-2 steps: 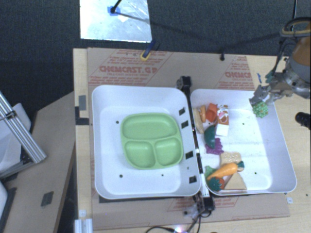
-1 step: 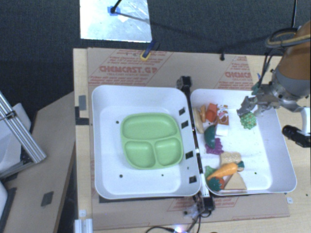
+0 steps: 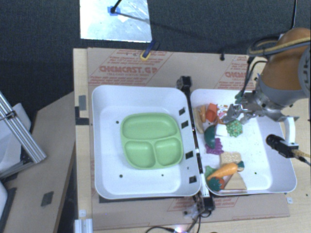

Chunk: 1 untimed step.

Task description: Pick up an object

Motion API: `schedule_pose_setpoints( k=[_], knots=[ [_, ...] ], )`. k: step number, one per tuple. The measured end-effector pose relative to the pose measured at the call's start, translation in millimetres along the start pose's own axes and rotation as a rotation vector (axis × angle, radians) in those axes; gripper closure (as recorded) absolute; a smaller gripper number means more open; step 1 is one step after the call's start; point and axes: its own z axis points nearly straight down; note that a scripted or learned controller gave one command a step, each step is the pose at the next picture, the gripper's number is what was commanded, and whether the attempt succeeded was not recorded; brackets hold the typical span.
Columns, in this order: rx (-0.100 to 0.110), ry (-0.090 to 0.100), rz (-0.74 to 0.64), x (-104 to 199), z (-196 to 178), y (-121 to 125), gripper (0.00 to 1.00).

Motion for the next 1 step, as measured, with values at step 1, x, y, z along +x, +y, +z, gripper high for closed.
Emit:
schedule_pose_setpoints(
  k=[1],
  knots=[
    [0.0, -0.001, 0.001, 40.4, -6.8, -38.2, 1.0]
  ],
)
